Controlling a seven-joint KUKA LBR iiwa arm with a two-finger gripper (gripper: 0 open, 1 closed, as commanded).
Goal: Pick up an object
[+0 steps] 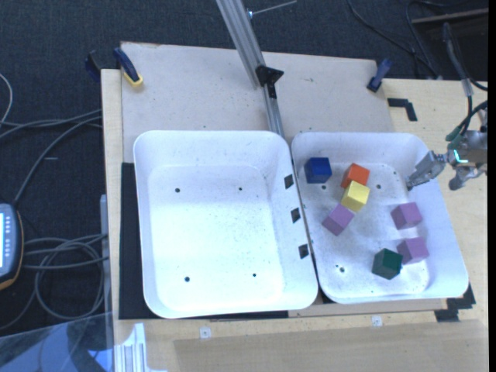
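Seven small blocks lie in the right bin [434, 285], and none of them has been lifted, so the picking is yet to be done. The gripper [434, 170] sits at the right edge of the frame, over the upper right rim of that bin, with nothing between its fingers; whether they stand spread or closed I cannot tell at this size.

Nearest to it, down and to the left, is a purple block [406, 215], near but not touching. Further left, toward the middle of the bin, an orange block [356, 173] rests touching a yellow block [355, 196] just below it, with a blue block [318, 169] to their left close to the bin's inner wall. A second purple block [338, 218] lies below the yellow one. Toward the lower right of the bin a third purple block [414, 249] sits just beside a green block [386, 263].

The left bin [147, 231] takes up the middle left of the frame. By my judgement the whole task remains: reach down, close on a block, lift.
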